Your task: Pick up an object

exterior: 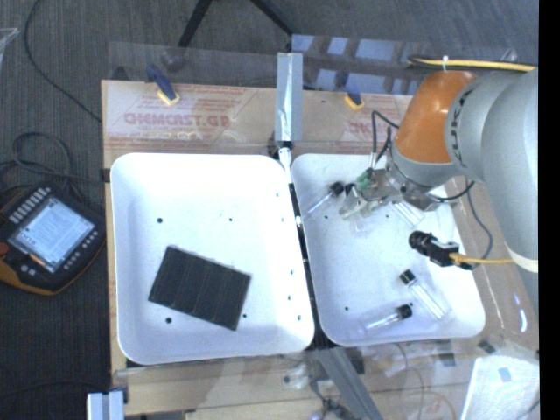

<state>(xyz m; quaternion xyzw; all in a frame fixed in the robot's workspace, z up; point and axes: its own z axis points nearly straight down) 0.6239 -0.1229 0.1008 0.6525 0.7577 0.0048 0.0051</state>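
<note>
My gripper [357,198] hangs over the far part of the right bin [350,269], towards that bin's left half, with my arm coming in from the right and its orange band [429,121] above the bin's far rim. From this angle I cannot tell whether the gripper is released or clenched, and I see nothing that is clearly held in it.

The closest thing to it is a small clear vial with a black cap [325,197]. It lies on the bin floor just beside the gripper, on its left, tilted so that the cap end points towards the gripper and the clear end towards the wall between the bins. I cannot tell if the two touch.

Two more clear vials lie well apart from the gripper, near the right bin's front right corner: the rear vial [422,294] lies slantwise with its black cap towards the bin's middle, and the front vial [388,317] lies nearly along the front wall with its cap at the right end.

In the left bin [201,199], a flat dark panel [199,287] lies at a slant in the near left part.
</note>
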